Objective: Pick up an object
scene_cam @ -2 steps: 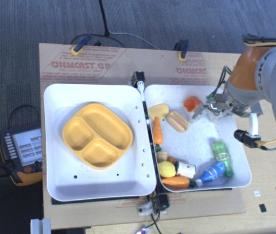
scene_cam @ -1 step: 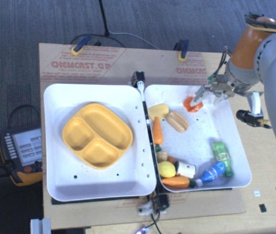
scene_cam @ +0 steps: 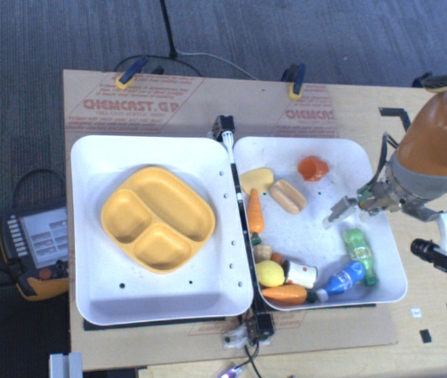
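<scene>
Objects crowd the right white bin (scene_cam: 357, 150): two orange plastic carrots (scene_cam: 255, 211), one green bottle (scene_cam: 358, 246), one blue (lying flat); gripper (scene_cam: 340, 210) hovers, fingers' state unclear.

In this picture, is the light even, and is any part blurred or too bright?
Camera view: light is soft and even, with faint shadows inside the shallow white left bin; the yellow divided plastic tray is sharp; the grey gripper looks slightly blurred; the white bin floors look nearly overexposed, with no hard glare.
</scene>
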Controlling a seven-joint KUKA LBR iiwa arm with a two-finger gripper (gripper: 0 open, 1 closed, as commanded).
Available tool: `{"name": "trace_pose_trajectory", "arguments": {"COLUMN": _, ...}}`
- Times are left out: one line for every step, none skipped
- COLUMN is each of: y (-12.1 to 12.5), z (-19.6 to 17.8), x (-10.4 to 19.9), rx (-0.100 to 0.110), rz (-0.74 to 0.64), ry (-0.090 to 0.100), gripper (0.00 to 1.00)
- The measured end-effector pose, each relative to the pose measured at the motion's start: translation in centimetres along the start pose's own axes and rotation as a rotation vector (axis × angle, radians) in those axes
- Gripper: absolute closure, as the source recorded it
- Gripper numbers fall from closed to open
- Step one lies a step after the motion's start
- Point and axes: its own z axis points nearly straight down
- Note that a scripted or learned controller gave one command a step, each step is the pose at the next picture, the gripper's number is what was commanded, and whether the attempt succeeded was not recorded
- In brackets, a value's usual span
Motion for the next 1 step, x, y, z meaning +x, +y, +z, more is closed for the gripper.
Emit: {"name": "trace_pose_trajectory", "arguments": {"y": -3.38, "z": 3.54, "x": 0.27, "rx": -0.002, "rz": -0.194, "ry": 0.000, "gripper": 0.00}}
